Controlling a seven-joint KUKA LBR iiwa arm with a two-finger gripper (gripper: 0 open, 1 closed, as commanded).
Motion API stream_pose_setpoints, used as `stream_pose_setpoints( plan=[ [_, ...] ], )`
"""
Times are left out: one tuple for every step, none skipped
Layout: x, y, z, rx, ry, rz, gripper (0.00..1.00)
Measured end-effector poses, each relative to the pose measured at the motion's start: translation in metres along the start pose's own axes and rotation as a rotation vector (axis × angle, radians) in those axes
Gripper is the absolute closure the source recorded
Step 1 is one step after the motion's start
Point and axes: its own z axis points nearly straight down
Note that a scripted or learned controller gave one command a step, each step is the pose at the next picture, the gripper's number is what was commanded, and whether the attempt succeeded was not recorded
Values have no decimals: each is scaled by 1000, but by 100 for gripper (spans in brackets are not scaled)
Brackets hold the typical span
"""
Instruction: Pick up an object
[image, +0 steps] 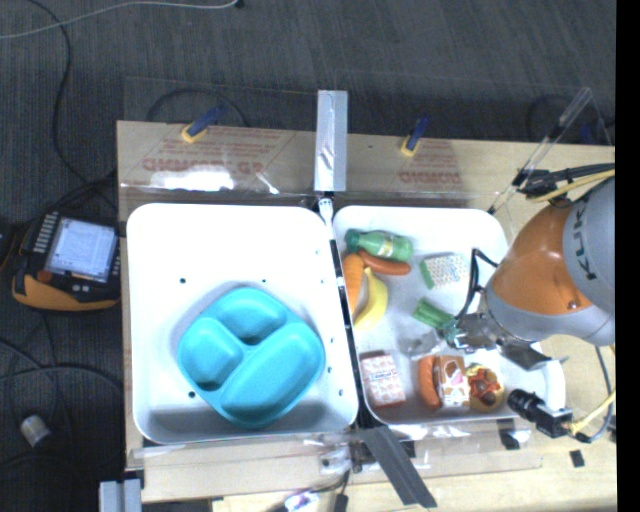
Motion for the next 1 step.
stream_pose_setpoints(
  plan=[
    [0, -1, 0, 2, 1, 0, 0]
  ],
)
